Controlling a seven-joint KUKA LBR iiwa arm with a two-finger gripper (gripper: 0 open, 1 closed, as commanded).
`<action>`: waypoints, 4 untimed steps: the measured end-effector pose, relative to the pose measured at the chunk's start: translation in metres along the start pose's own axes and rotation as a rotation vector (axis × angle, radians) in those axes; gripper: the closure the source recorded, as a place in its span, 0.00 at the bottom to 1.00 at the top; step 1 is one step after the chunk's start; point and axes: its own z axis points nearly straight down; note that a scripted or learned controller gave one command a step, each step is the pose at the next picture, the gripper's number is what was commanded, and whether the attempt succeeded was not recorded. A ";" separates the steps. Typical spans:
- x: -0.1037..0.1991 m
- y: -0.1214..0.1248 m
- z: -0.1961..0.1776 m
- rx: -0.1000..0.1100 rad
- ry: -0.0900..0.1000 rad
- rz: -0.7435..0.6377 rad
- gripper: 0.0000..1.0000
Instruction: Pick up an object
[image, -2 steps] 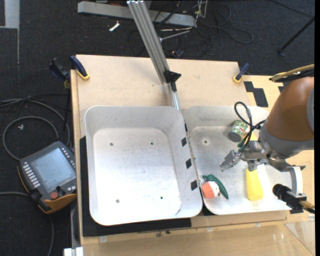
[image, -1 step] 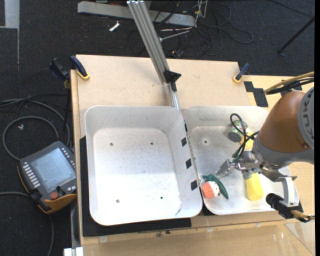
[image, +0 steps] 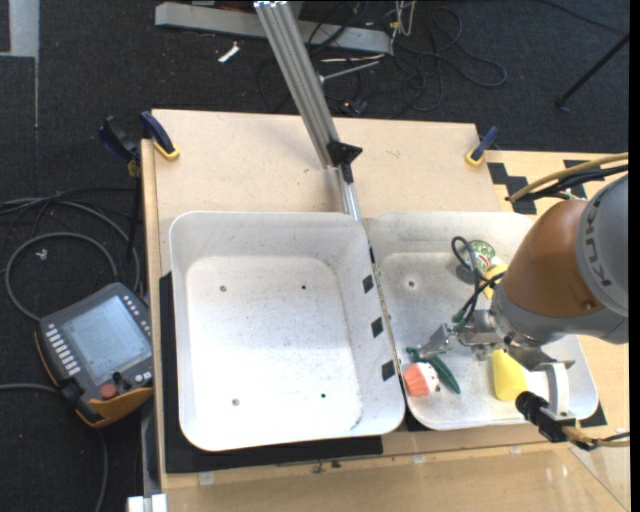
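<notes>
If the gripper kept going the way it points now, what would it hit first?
The gripper points down-left toward the red-and-white toy on the right bin floor. It would probably meet that toy first, though depth is unclear.

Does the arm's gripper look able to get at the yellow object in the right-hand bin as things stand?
Probably yes. The yellow object lies in the right bin just below the arm's wrist, with bare bin floor on its left side. The gripper sits close by, beside the red-and-white object.

White bins (image: 265, 330) on a tan table (image: 250, 160); orange-banded grey arm (image: 560, 270); yellow object (image: 507, 375), red-and-white object (image: 421, 379).
</notes>
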 end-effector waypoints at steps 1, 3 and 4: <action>-0.001 0.001 -0.011 -0.005 -0.003 -0.001 1.00; 0.016 0.015 -0.112 0.013 0.003 -0.010 1.00; 0.016 0.016 -0.132 0.015 0.003 -0.009 1.00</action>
